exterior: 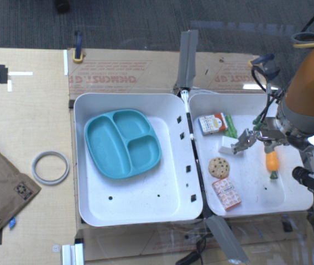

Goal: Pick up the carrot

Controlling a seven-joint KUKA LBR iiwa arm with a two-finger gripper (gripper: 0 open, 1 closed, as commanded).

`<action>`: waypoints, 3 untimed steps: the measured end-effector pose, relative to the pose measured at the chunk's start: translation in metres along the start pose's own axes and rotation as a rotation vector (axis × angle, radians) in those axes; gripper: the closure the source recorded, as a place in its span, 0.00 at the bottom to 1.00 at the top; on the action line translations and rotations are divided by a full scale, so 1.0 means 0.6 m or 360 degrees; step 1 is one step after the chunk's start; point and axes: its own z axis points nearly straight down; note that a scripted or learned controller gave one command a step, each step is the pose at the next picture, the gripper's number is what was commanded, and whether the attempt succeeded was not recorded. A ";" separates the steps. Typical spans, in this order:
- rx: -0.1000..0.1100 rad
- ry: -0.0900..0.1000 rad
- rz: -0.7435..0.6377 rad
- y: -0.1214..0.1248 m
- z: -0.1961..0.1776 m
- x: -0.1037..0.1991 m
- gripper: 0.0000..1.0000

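The carrot (271,162), a short orange piece with a dark green end, lies in the right part of the right bin (256,203). My gripper (255,142) hangs over that bin, just above and to the left of the carrot. Its fingers are spread open: one grey finger (242,143) points down-left, and the other sits close above the carrot's top end. Nothing is between them. The grey arm with its orange band comes in from the right edge.
The right bin also holds a round cookie (219,167), a red-and-white packet (226,194), a small box (212,124) and a green stick (230,126). A teal divided plate (124,143) lies in the left bin (90,203). A tape ring (50,166) rests on the bench.
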 end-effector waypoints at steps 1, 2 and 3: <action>-0.0002 0.0000 0.0012 -0.028 0.042 -0.124 0.00; -0.0005 -0.0002 0.0426 -0.051 -0.062 -0.135 0.00; 0.0000 0.0001 0.0273 -0.008 0.117 -0.192 0.00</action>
